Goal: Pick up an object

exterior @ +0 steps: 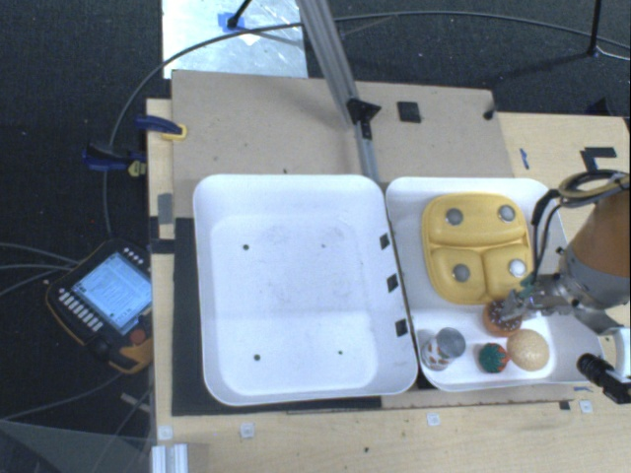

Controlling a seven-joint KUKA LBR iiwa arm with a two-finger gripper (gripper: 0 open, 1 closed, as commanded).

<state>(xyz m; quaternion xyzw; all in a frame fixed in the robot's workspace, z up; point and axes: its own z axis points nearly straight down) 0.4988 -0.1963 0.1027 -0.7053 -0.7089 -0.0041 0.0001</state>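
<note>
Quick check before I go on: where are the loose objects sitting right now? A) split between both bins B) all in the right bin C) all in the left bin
B: the yellow tray, the green ball and the beige ball all lie in the right bin.

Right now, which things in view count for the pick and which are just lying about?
For the job:
gripper
reddish object under it
yellow tray
beige egg
green ball
grey piece
right bin

Lying about:
left bin
handheld pendant
clamps
</note>
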